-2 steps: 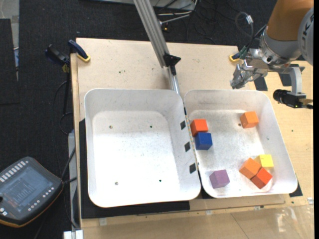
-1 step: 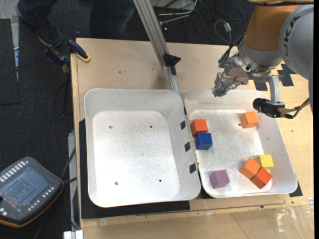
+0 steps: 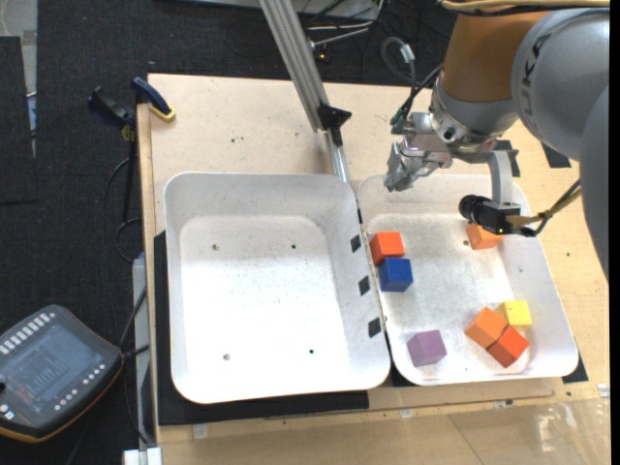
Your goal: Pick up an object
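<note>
- Nearest the camera, a grey handheld pendant (image 3: 48, 371) lies off the bench's front-left corner; its screen text is too small to read.
- Right bin (image 3: 542, 289) holds the blocks to pick from: orange (image 3: 387, 245) touching blue (image 3: 395, 275) by its left wall, purple (image 3: 426, 347) at the front.
- Gripper (image 3: 402, 177) hangs above this bin's back-left corner, nothing visibly held; I cannot tell how wide the jaws stand.
</note>
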{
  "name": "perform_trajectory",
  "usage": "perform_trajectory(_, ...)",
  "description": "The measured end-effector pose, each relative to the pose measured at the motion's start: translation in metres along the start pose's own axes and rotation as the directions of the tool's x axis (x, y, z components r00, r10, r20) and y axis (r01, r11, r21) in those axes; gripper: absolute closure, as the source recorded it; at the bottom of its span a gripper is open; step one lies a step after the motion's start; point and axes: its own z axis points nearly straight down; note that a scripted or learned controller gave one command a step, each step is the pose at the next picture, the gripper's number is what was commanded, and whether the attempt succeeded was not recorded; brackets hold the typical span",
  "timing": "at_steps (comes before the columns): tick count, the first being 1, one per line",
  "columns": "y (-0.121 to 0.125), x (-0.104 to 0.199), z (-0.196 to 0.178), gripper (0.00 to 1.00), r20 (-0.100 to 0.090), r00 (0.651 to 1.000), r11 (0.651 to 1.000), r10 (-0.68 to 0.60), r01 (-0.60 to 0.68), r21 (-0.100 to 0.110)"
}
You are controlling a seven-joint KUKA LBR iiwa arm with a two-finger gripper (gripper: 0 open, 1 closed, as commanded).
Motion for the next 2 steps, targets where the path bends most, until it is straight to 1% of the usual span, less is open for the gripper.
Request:
perform_trajectory(1, -0.023, 0.054, 0.009, 1.0, 0.0, 1.0, 1.0, 0.0, 0.0, 0.002)
perform_trajectory(2, -0.043, 0.102, 0.018, 1.0, 0.001, 1.0, 1.0, 0.0, 0.0, 0.003)
